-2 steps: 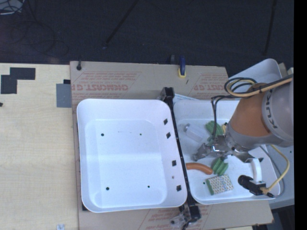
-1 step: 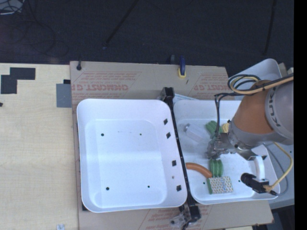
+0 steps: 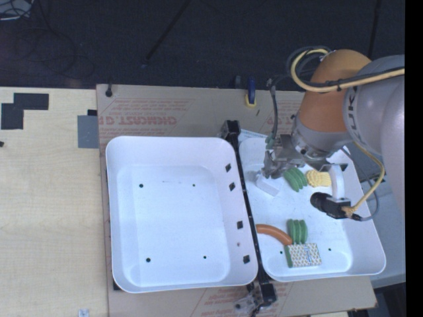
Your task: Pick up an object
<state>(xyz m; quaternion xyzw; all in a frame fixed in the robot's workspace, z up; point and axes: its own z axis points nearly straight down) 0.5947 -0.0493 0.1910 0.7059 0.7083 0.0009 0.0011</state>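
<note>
The claw (image 3: 272,170) hangs low in the right bin (image 3: 370,259), over a pale block (image 3: 267,185); whether it grips is unclear. A green object (image 3: 295,178) lies just right. Mirrored red print on the board (image 3: 165,107) behind is unreadable.

What the arm covers and the frame cuts off

The arm (image 3: 370,104) runs out of frame at the right, and its orange band and wrist cover the far corner of the right bin (image 3: 370,256). The gripper (image 3: 272,170) is small and dark against the wrist (whether its fingers stand apart or closed cannot be made out), and the pale piece (image 3: 267,185) just under it is too faint to name. A green item (image 3: 295,178) and a yellow one (image 3: 319,178) lie partly under the wrist, so their full shapes are hidden. The patterned pad (image 3: 305,255) has print too fine to read. The clamp (image 3: 256,301) at the bottom edge is blurred.
</note>
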